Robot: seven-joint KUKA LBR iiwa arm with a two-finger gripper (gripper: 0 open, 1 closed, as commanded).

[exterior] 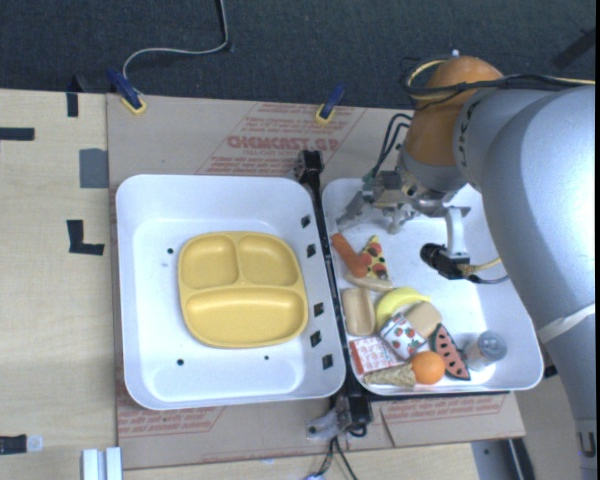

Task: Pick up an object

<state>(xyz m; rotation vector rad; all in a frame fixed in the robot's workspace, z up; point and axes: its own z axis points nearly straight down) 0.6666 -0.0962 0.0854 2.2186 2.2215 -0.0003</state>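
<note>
**Even light, soft picture**

The light was bright and even, coming from above. The white bins point(140, 268) looked almost overexposed, with weak shadows under their rims. The arm point(540, 168) had a pale glare. Small details were soft and a little grainy.

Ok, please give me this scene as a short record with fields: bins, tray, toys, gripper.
left bin: holds the yellow tray
tray: three compartments, lies flat
right bin: holds toy food, mostly along its left and near side
toys: banana, orange, watermelon slice, pizza slice, bread
gripper: low over the far part of the right bin, no toy seen between its fingers
</note>
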